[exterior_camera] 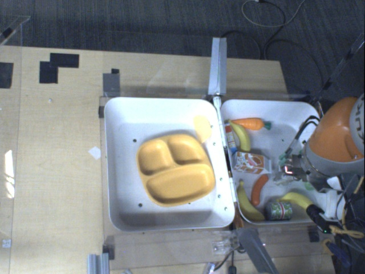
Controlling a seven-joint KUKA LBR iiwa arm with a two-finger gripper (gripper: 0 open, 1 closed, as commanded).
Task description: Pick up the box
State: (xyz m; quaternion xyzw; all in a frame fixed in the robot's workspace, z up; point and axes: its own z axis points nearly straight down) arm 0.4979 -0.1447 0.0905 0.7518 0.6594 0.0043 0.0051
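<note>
Two white bins lie side by side; the left bin (114,153) holds a yellow tray (175,168), and the right bin (285,108) holds the box (249,162) among toy food. The box lies flat at 9 o'clock from the right bin's centre, close to the shared wall. A banana (240,136) sits at its 12 o'clock, near or touching it, a carrot (248,123) lies beyond that, and a red piece (258,188) lies at 5 o'clock. A can (278,210) lies farther off toward 5 o'clock. The gripper (289,170) is low over the bin at 3 o'clock from the box, apart from it; whether it is released or clenched cannot be told. The arm (339,136) enters from 3 o'clock. The box appears to be a small printed carton: probably light, fairly stiff, smooth-faced and crushable under excess force. Recommended hold: across the two long edges, at mid-length, with moderate closing force, clear of the banana and the wall.
</note>
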